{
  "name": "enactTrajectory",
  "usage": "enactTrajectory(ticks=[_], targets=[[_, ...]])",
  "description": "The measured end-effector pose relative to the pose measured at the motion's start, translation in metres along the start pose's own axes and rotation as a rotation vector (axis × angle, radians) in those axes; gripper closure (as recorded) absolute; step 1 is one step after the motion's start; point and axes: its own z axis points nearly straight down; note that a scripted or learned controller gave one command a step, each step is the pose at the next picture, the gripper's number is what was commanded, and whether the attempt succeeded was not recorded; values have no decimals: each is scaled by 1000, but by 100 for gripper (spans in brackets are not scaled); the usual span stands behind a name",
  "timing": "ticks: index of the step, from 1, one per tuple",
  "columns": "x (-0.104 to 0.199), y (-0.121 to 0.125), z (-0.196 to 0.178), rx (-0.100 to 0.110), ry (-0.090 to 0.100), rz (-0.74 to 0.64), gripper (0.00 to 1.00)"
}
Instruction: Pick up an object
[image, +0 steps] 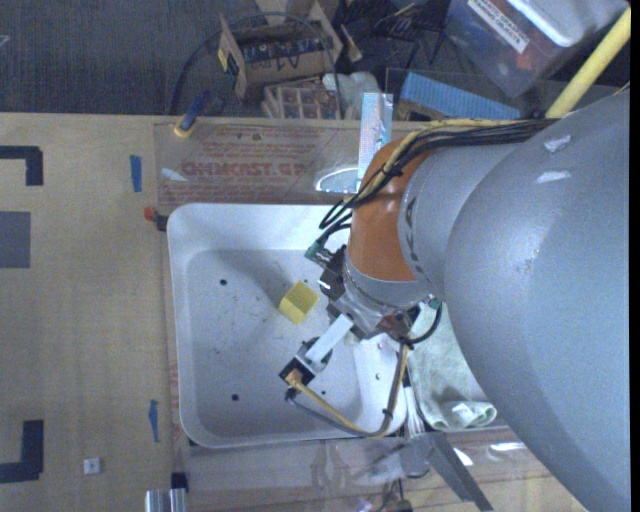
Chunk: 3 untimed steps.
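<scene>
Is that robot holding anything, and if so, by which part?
Cannot tell: the yellow block sits in the white bin close beside the gripper, but the arm hides whether it is gripped.

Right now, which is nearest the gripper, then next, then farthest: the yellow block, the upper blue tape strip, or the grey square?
From the gripper:
1. The yellow block, in the white bin, just left of it.
2. The blue tape strip, on the bench past the bin's upper left corner.
3. The grey square, at the bench's far left edge.
</scene>
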Motion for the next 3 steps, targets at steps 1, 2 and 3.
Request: enactTrajectory(ticks=[1, 2, 3], targets=[[4, 26, 26, -4, 2, 418, 100], [27, -42, 80, -10, 10, 215, 100], [63, -41, 79, -13, 9, 185, 100]])
